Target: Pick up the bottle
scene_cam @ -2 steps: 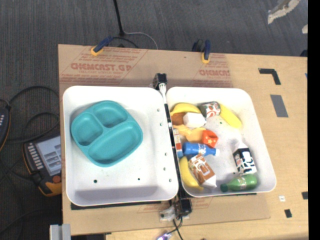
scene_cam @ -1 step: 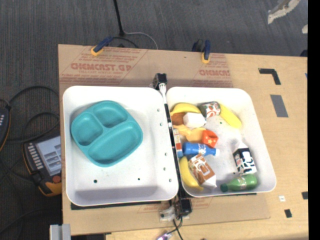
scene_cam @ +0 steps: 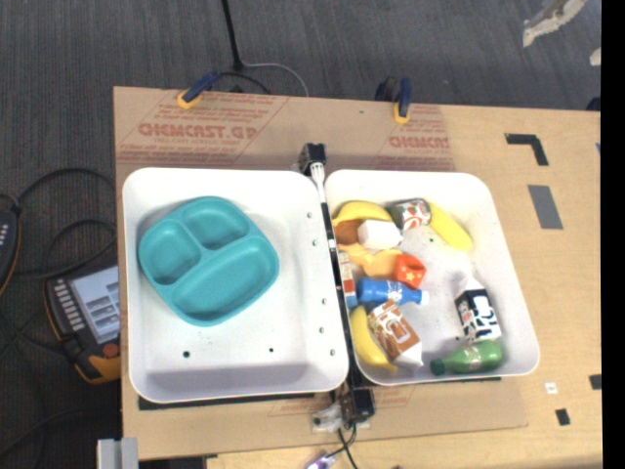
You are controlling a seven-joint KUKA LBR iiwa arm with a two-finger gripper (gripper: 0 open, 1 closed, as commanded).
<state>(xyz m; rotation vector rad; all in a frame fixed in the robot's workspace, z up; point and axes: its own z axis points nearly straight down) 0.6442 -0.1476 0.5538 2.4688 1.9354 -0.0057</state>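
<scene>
Bottle: a green bottle [scene_cam: 471,359] lies on its side in the right bin [scene_cam: 508,252], at the bin's 5 o'clock corner, against the near wall.
Long axis: runs roughly from 9 to 3 o'clock, with the dark cap end at 9.
Neighbours: a white bottle with a dark label [scene_cam: 477,313] is just beside it at 12 o'clock. A brown packet [scene_cam: 394,332] and a banana [scene_cam: 363,338] lie at its 9 o'clock.
Other candidate: a blue bottle [scene_cam: 389,292] lies at the bin's middle, crowded by other things.
Pincer: the pincer [scene_cam: 559,10] hangs outside the bins, over the floor beyond the bench's far right corner.
Pincer state: I cannot tell how far open it is; nothing is visibly held.
Key relation: the green bottle lies at about 7 o'clock from the pincer, well apart. I judge a grasp would best close across the bottle's short width.
</scene>
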